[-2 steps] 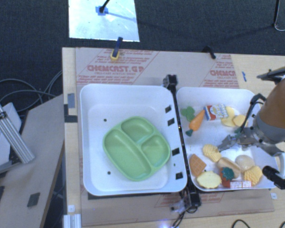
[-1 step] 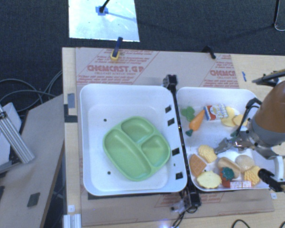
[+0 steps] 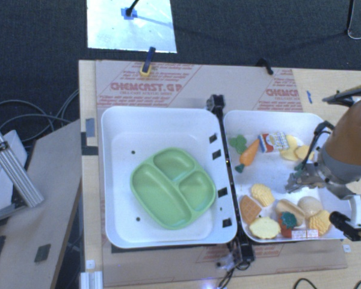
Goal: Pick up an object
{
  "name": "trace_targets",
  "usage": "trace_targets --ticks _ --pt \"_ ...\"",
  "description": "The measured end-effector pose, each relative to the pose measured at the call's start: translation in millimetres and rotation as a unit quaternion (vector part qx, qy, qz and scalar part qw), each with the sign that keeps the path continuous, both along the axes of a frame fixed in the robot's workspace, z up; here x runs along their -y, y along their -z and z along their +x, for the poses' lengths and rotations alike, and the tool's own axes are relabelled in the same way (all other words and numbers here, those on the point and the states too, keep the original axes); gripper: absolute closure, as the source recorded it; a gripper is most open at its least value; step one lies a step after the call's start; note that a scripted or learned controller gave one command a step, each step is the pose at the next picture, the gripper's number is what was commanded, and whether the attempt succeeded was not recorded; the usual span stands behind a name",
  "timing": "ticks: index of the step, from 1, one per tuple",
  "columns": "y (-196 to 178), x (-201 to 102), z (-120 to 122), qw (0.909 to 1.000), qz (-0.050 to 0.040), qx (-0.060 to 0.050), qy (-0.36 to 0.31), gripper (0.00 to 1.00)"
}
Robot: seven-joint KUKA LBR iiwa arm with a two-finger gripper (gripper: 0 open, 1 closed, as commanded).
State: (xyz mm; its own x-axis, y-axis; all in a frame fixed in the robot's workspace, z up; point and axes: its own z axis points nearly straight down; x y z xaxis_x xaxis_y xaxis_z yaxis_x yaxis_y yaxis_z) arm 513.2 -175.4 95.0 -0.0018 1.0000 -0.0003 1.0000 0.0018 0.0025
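Toy food scattered inside the right bin [image 3: 271, 117], nothing lifted off its floor

Just left of the right bin, touching along the shared rim: left bin [image 3: 117, 161] bearing a green divided plate [image 3: 172, 188]

Inside the right bin, toward its left wall: small green piece [image 3: 236, 141], orange carrot [image 3: 249, 153] tilted just beside it, corn cob [image 3: 262, 193] lower down, tan waffle-like piece [image 3: 249, 209] and a pale yellow round piece [image 3: 265, 227] by the near-left corner

Toward the right bin's middle: red, white and blue carton [image 3: 272, 141] near the far wall, bread roll [image 3: 289, 208] near the front wall

Over the right half of the right bin: gripper [image 3: 299, 182], low above the bin's floor between the yellow pieces [image 3: 295, 150] and the bread roll; released or clenched, cannot tell

At the right bin's right edge: arm [image 3: 349, 146] reaching in
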Motion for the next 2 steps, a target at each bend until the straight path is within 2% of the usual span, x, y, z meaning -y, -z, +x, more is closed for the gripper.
trace_targets --ticks 1,2 --pt "-63.5 1.9 -2.0 1.0 -0.0009 0.002 -0.001 1.0" --pt "-122.8 7.9 6.2 1.0 -0.0012 0.002 -0.001 1.0"
